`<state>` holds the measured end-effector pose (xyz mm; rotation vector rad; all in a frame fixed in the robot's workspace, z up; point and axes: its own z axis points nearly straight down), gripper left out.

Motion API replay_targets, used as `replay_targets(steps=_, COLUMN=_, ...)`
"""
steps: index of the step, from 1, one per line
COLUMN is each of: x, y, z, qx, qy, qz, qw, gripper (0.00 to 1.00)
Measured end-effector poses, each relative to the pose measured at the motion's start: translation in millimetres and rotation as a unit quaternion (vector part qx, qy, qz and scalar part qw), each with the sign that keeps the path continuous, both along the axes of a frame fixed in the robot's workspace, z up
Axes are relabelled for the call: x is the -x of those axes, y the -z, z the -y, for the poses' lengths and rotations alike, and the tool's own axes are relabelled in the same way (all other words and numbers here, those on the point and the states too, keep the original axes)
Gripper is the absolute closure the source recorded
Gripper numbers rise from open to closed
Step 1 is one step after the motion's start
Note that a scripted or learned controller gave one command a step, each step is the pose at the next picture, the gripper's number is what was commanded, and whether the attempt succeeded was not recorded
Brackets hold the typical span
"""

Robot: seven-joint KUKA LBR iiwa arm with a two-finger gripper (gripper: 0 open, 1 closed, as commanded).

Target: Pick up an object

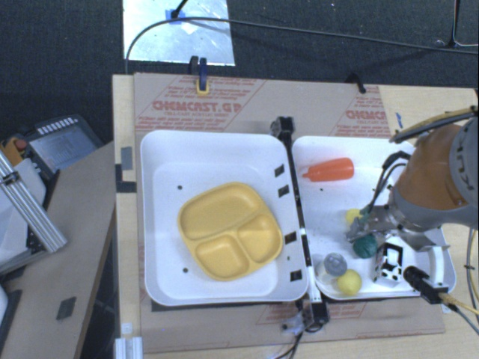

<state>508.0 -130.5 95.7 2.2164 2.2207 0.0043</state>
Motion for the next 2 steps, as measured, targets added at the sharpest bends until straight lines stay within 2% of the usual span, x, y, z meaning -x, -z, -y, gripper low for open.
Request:
replay_targets(steps=1, x=-0.9, y=-48.3, z=9.8, qx=0.0006, qy=0.001, qz=0.0, qw=1.0, gripper=1.0)
replay_targets(steps=2, x=-10.8, y=-100.6, z=3.8, qx=0.0004, qy=-0.001, qz=0.001, qw=1.0, gripper=1.0)
